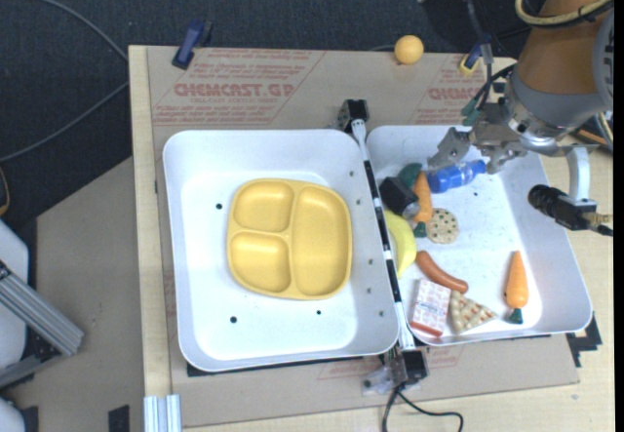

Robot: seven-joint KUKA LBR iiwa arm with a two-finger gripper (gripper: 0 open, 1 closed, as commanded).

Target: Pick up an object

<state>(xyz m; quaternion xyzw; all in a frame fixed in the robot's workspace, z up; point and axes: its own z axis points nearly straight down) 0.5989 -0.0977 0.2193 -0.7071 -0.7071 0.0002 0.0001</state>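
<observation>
Right bin (556,255) holds the toy clutter. Gripper (475,149) hovers at its upper left, fingers spread, blue object (454,175) lying between them, not clamped. Judged light, rigid, slick plastic; grip across its narrow middle.

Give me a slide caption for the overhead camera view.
Gripper over a blue object in the right bin; yellow divided plate in the left.

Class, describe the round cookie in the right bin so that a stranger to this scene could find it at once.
Start at the right white bin, the one crowded with toy food. Look near its left wall, just right of the yellow banana. The cookie lies there, above the red sausage: it alone is a flat, pale disc dotted with dark chips.
</observation>
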